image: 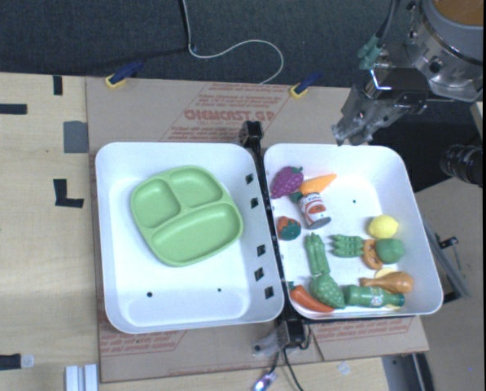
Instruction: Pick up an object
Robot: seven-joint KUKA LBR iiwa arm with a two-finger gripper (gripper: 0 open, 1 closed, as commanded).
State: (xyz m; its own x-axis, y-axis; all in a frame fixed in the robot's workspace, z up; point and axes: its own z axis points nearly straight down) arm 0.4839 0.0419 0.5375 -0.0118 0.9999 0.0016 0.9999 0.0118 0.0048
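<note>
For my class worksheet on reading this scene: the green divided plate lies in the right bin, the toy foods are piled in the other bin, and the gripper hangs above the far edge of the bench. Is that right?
Not quite. The camera view shows the green divided plate in the left bin, not the right. The toy foods, such as the yellow lemon, lie in the right bin, and the gripper hangs above the far edge.
</note>
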